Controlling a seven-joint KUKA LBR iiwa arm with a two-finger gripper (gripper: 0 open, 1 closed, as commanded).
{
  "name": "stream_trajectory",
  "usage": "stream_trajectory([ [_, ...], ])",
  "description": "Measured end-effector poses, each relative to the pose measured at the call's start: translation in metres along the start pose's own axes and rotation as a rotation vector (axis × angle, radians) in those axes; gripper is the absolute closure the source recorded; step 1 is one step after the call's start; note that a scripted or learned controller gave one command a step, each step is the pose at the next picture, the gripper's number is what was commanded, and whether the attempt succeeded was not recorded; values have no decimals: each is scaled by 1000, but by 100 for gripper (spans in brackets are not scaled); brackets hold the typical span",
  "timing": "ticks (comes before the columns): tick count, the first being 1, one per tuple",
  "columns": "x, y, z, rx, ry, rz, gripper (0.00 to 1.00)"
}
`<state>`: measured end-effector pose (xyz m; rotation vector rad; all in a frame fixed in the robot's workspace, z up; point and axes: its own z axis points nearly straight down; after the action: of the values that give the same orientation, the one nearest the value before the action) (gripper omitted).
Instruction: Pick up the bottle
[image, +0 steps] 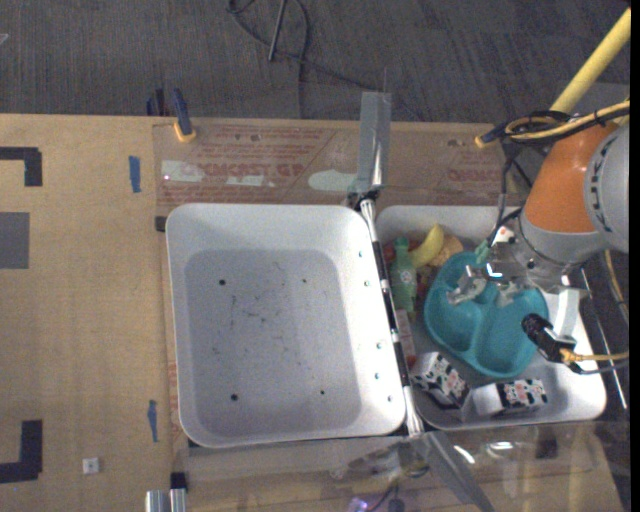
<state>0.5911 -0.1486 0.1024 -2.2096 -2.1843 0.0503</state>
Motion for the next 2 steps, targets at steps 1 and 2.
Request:
stream_trajectory([
  [1,28,48,-32,-15,-5,45,100],
  [2,87,67,-100,-49,-1,70,100],
])
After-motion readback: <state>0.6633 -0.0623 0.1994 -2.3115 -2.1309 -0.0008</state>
